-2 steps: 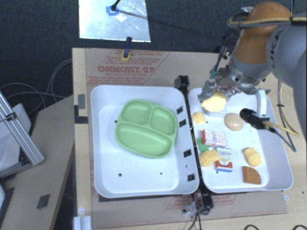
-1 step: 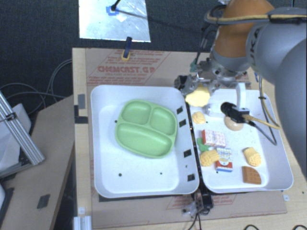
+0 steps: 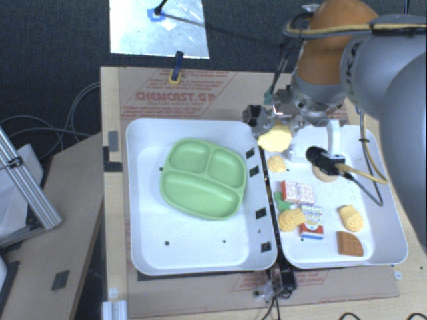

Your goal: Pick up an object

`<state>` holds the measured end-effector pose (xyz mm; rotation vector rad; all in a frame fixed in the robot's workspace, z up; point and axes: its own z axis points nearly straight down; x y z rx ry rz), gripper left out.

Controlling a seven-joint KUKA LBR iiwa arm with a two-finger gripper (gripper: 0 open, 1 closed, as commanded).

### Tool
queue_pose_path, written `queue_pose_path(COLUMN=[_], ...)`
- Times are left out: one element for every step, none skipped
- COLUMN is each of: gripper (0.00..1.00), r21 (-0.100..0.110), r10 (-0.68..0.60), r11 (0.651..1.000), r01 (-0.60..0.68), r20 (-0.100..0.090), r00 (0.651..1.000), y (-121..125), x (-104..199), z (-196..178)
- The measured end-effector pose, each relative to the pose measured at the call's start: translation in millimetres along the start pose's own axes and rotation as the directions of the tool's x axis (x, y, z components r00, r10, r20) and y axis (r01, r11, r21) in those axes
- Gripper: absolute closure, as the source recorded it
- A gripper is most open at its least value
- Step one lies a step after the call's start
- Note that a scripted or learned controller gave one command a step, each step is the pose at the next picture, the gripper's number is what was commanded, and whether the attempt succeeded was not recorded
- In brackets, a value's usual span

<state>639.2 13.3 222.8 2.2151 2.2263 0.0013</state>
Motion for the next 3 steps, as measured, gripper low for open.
queue_pose_path(gripper=[1.0, 1.0, 1.0], r21=[-0.002, 0.001, 0.001], r10=[0.003, 0.004, 0.004], r11=[1.0, 1.0, 1.0], r01=[-0.003, -0.004, -0.004], r20=[0.0, 0.0, 0.001], r00=[1.0, 1.0, 1.0], y=[10, 2, 1], x=[-9, -8, -9], z=[-10, -11, 9])
